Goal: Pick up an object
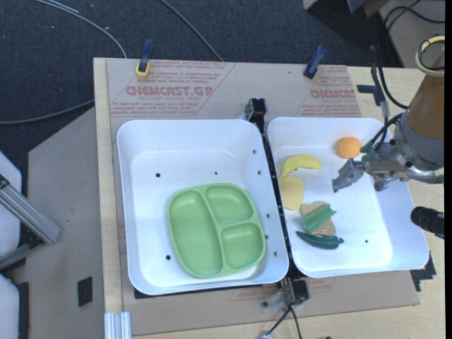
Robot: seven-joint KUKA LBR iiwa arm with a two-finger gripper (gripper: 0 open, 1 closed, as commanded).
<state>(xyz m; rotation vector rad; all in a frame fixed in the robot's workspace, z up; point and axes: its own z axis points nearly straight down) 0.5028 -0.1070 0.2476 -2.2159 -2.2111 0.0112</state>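
While the grey two-finger gripper (353, 174) hovers with fingers spread and empty, I should centre it above the small orange ball (348, 147), then descend straight.

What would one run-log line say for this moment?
gripper: above right white bin | holding: nothing seen | nearest: round orange ball

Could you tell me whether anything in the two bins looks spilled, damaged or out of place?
Nothing stands out. The green divided plate lies flat in the left bin; the toy foods sit loosely grouped in the right bin, the orange ball apart.
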